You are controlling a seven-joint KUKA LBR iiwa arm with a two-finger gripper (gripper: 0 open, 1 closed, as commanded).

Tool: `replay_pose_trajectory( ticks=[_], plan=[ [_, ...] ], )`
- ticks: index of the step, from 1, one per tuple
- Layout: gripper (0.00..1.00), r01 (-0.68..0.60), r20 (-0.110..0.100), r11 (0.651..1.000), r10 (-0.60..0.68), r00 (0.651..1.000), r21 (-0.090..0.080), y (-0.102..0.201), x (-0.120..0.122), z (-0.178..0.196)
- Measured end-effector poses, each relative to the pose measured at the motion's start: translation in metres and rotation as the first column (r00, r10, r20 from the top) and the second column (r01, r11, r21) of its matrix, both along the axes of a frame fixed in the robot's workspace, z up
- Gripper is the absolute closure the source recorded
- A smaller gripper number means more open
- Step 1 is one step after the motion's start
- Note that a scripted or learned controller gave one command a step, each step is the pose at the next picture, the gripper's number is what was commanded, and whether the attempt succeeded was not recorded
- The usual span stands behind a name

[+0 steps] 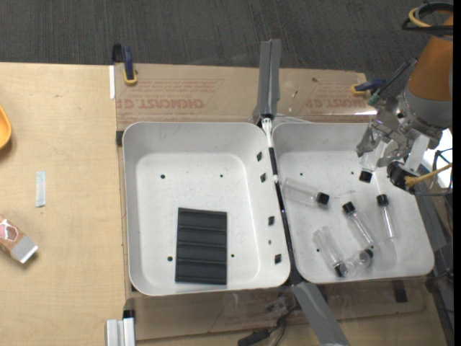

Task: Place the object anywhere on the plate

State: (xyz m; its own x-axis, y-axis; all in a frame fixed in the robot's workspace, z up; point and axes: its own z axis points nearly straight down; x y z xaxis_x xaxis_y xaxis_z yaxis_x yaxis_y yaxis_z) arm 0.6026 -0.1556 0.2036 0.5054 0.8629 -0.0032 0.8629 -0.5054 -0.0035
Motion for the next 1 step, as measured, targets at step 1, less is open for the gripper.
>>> replay_pose_trajectory(
  ticks=[1],
  plan=[
    [1.0, 0.074, 0.001, 0.997, -0.074, 0.997, -0.001, 0.1113, -0.066, 0.1545]
  ],
)
